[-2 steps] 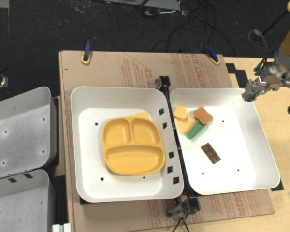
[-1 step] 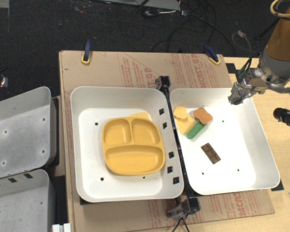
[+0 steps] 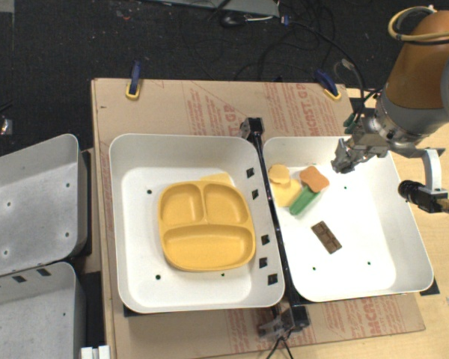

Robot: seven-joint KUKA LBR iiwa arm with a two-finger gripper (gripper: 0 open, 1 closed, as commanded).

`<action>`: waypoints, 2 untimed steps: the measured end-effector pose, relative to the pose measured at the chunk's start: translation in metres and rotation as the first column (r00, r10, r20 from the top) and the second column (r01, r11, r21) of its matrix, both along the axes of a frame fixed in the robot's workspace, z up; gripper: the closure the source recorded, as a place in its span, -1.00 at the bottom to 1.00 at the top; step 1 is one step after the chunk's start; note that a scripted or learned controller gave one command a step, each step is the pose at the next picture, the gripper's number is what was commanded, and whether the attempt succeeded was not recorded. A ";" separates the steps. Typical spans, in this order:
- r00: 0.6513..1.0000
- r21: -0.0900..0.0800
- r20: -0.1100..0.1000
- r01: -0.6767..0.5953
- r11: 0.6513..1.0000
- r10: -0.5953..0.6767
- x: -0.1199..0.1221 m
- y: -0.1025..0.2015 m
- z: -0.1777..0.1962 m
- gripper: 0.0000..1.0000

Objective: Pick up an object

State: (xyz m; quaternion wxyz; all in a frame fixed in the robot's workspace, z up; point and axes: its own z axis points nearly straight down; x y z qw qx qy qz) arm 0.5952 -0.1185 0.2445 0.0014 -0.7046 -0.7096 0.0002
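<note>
The gripper (image 3: pixel 344 159) is seen above the right bin (image 3: pixel 374 275), near its upper edge; whether it is clenched or released cannot be told. Just beside it a cluster is found: orange block (image 3: pixel 314 178), green block (image 3: pixel 302 200), yellow piece (image 3: pixel 283 185). These are judged light and stiff, best taken across the narrow sides. Their touching edges are hard to separate.
</note>
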 end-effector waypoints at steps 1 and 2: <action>1.000 0.000 0.001 -0.001 1.000 0.001 -0.010 0.051 0.008 1.00; 1.000 0.000 0.001 -0.002 1.000 0.002 -0.011 0.108 0.008 1.00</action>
